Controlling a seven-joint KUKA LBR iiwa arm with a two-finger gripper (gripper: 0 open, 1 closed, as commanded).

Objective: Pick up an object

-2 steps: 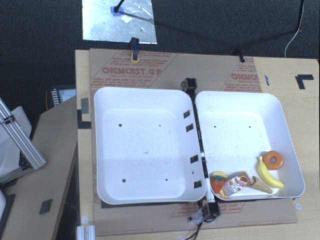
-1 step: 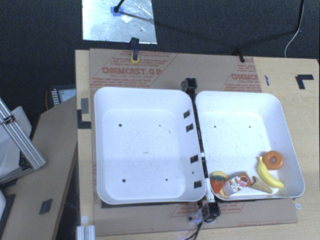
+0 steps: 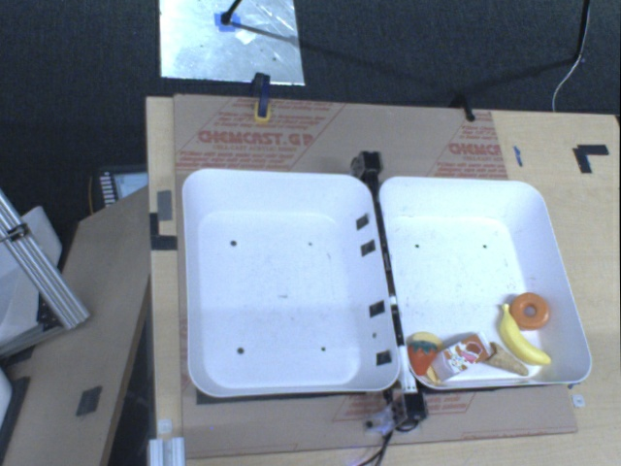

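Observation:
The right bin point(image 3: 456, 202) holds several small toy items along its near edge. An orange ring-shaped doughnut point(image 3: 530, 310) lies near the right wall. A yellow banana point(image 3: 519, 338) curves just below it. A red and white packet point(image 3: 459, 355) lies flat beside a brown cone-shaped piece point(image 3: 506, 360). An orange and red fruit point(image 3: 423, 352) rests in the near left corner of that bin.
The left bin point(image 3: 277, 187) stands beside the right one, joined by a black clip strip point(image 3: 381, 270). Both sit on a cardboard sheet point(image 3: 320, 129) on the wooden bench. A shiny metal plate point(image 3: 231, 27) lies beyond, and an aluminium rail point(image 3: 39, 275) stands at far left.

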